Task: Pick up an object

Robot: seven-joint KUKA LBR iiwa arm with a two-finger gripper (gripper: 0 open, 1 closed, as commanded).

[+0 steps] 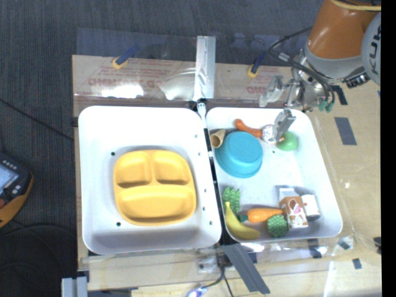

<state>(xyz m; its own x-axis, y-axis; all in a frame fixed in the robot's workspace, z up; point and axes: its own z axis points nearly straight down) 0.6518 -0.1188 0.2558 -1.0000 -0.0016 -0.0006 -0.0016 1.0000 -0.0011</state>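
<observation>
My gripper (281,125) hangs over the far end of the right bin (328,184), reaching in from the upper right under the orange band. Its tip is right beside a small green round object (289,143) and a small pale object (268,133). Nothing is visibly held. A blue bowl (241,154) lies just left of it, with an orange piece (246,127) behind the bowl. At the bin's near end lie a banana (238,226), a carrot (263,215), a green leafy piece (231,196), a green lump (277,226) and a small box (298,209).
The left bin (99,129) holds a yellow divided tray (154,185). A metal post (205,67) stands behind the seam between the bins. Cables and clamps run along the back edge near the arm.
</observation>
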